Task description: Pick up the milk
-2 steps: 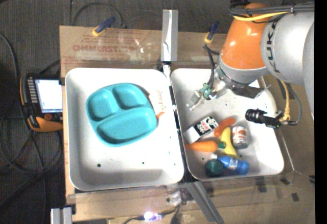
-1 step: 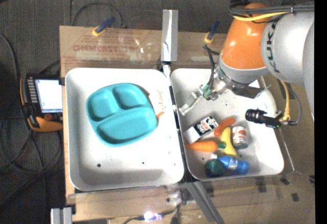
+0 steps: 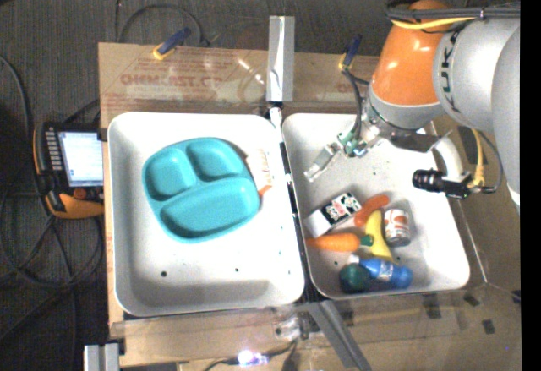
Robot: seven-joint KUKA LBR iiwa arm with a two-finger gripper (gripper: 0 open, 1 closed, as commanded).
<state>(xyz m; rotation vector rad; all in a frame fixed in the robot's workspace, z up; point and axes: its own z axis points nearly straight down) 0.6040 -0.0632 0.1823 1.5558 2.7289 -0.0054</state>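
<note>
The milk is a small carton with a white body and a black-and-white cow-patch print on its upper face. It lies on its side at a slant in the right bin, left of that bin's middle. Just right of it lies an orange carrot-like piece. Near of it lies a carrot, and the two almost touch. A yellow piece stands between the carrot and a small can with a red and white label. At the near edge of the pile sit a dark green round thing and a blue bottle-like thing.

The gripper hangs over the far left part of the right bin, its slim fingers pointing left and toward the near side. It is apart from the milk, on the far side of it, and nothing sits between its fingers. I cannot tell how wide they stand.

The left bin holds a teal divided plate with an orange and white packet at its right edge.
</note>
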